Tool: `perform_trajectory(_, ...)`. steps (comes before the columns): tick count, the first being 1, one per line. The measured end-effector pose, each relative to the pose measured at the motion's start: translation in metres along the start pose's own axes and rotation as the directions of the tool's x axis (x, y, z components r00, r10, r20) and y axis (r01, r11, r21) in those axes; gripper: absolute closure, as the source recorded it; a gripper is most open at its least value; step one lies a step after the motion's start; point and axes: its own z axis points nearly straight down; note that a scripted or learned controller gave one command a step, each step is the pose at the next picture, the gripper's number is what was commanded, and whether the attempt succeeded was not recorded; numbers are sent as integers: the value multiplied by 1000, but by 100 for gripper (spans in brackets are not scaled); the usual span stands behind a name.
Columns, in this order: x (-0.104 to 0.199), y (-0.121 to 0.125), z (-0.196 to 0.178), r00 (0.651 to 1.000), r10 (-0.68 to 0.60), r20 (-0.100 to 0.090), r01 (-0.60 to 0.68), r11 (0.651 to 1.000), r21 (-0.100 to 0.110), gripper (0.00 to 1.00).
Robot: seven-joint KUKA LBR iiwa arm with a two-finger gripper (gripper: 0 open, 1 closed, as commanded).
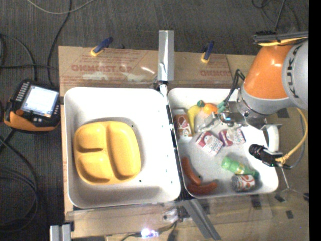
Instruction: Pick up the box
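A small red and white box (209,142) is lying flat in the right bin (271,185), just below the gripper (219,118), with its long axis running diagonally from upper left to lower right. A second similar box (232,136) is lying just beside it, below and slightly right of the gripper, and a third carton (183,125) is standing to the gripper's left near the bin's inner wall. The grey arm (273,79) with its orange band is reaching in from the right, wrist angled down and leftward over the bin's upper middle. Whether the gripper is open or closed cannot be told from here. A banana (194,115) and an orange fruit (210,107) are sitting just left of the gripper. Farther below, a green bottle (236,165), a can (244,183) and two sausages (194,177) are crowding the near edge. Far left, the other bin (120,94) is holding a yellow divided tray (107,151).
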Motion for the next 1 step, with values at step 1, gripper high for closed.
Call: perform_trajectory(1, -30, 10, 102, 999, 33, 0, -33, 999, -17, 0)
